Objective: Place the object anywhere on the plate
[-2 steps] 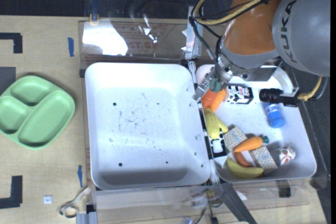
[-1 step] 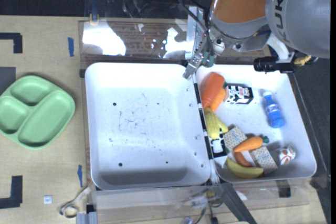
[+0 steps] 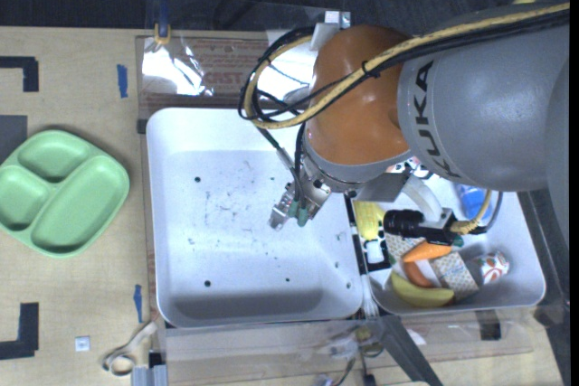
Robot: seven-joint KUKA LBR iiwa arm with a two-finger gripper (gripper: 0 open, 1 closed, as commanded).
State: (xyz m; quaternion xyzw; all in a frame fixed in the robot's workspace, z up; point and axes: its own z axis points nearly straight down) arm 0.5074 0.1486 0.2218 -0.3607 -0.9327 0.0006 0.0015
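Overhead, a grey robot arm with an orange band above its wrist reaches in from the right and hangs its gripper over the middle of the left white bin. How the tool's tips stand, apart or together, cannot be told from this angle, and nothing can be made out between them. Black and yellow cables loop from the orange band toward the bin's far wall.

To the right, partly under the arm, the second white bin holds a jumble of things: a banana against the near wall, an orange carrot-like piece just above it, a black-handled tool, a yellow item beside the dividing wall, a small white-and-red ball and something blue. Which of them is the object to be moved cannot be told.

Well apart, at the far left of the wooden bench, lies the green plate with three compartments. Blue tape marks dot the bench near the bin's corner.
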